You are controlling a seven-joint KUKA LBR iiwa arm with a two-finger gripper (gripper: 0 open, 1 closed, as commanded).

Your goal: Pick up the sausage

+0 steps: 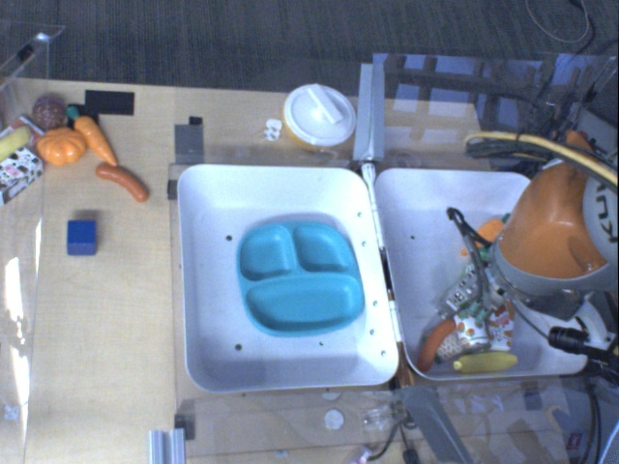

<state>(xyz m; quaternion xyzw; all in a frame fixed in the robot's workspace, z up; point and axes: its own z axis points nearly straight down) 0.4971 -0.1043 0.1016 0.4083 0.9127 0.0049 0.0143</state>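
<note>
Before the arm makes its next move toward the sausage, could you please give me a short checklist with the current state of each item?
1. Sausage located, right bin, near front-left corner: ok.
2. Sausage free of clutter: not ok; it touches the patterned toy and lies beside the yellow banana.
3. Gripper over the sausage: not ok; it sits above and right of it.
4. Finger state: cannot tell.
5. Sausage held: not ok; it lies in the bin.
6. A second sausage-like toy lies on the bench, outside both bins: confirm target.

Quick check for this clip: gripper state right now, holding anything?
Gripper: cannot be told; it sits low in the right bin among the toys, just above the sausage, and nothing is visibly gripped.
</note>
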